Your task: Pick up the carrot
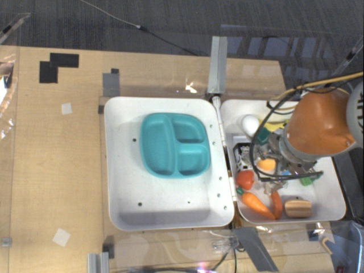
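Far to the left of the gripper, the shallow white left bin (122,209) holds a teal plastic plate with three compartments (174,144), lying flat near the bin's middle. Between that bin and the gripper runs the raised divider where the two bins meet.

The gripper (267,166) hangs over the middle of the shallow white right bin (335,206), beneath the arm's orange band (319,124). A small round orange-yellow thing (265,165) shows right at the fingers, but the wrist and cables hide too much to tell how far apart the fingers stand or whether they have hold of it.

Just left of and below the gripper sits a small round red tomato-like piece (245,179). Below the gripper lies the orange tapered carrot (256,205), resting on the bin floor near the front wall, slanted with its thick end toward the tomato; it is apart from the fingers. Touching its right side is a slimmer reddish-orange stick (276,203), nearly upright in the view. Up and to the left of the gripper sits a white egg-shaped object (250,123). Below and to the right rests a tan wooden block (297,208).
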Robot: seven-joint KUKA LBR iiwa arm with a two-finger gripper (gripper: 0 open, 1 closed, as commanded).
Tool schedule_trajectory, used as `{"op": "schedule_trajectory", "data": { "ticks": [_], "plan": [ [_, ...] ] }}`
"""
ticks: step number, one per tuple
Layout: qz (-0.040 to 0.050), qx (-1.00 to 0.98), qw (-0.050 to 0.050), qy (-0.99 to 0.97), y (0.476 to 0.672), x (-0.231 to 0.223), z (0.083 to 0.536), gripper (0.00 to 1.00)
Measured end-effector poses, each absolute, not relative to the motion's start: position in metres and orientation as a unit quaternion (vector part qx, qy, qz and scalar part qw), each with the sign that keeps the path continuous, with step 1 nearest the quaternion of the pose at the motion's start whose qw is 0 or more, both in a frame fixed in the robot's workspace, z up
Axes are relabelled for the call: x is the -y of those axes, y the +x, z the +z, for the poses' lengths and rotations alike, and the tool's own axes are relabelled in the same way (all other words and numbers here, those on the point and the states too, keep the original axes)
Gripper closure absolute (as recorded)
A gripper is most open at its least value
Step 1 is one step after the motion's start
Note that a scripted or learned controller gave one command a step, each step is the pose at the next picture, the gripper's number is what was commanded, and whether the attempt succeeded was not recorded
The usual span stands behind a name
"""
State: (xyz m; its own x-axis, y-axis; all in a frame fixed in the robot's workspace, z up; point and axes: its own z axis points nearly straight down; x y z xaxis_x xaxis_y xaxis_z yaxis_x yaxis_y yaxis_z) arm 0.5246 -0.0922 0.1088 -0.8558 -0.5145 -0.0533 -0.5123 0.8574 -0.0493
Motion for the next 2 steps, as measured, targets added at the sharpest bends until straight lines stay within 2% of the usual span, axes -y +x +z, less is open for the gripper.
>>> {"op": "schedule_trajectory", "data": {
  "ticks": [1,2],
  "plan": [
    [-0.018,-0.961,0.05,-0.27,0.534,0.086,0.127,1.0],
    [-0.0034,-0.923,0.007,-0.385,0.555,0.142,0.128,1.0]
  ]
}}
